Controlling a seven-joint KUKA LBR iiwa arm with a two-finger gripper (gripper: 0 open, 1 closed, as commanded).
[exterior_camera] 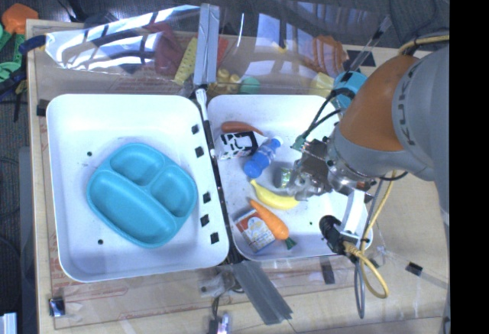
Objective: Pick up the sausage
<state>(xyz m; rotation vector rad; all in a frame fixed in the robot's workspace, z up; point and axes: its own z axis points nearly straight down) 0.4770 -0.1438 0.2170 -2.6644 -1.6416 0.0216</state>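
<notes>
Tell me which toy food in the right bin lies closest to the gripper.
The yellow banana: it lies just beside the gripper, while the carrot and sausage lie farther off.

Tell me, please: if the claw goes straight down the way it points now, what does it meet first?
Most likely the banana, which lies just under the claw in the right bin. Depth is unclear, and the sausage lies farther away, near the bin's far-left corner.

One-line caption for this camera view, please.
KUKA gripper over the right bin beside a banana; sausage at the bin's far edge; blue tray in left bin.
</notes>
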